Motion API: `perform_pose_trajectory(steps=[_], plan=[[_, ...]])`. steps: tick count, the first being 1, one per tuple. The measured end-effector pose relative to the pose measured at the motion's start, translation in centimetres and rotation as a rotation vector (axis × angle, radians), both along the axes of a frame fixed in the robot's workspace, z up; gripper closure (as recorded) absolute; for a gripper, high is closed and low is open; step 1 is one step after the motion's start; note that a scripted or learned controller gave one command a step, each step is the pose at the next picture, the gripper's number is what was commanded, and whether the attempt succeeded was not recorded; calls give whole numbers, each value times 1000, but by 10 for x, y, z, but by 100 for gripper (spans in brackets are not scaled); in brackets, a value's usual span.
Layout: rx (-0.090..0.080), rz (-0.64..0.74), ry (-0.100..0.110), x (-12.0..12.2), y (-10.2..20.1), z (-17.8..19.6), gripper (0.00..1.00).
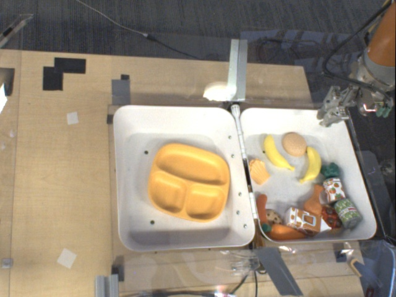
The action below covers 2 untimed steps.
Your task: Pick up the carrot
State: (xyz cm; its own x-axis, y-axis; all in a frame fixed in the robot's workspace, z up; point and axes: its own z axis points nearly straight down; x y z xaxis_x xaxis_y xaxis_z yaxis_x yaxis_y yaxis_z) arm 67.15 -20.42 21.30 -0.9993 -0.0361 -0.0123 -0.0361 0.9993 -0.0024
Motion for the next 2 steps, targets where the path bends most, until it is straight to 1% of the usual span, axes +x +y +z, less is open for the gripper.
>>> perform_pose_trajectory(steps=[1, 2], plan=[[-7, 166, -12, -7, 0, 207, 100], [5, 88, 13, -2, 27, 20, 100]])
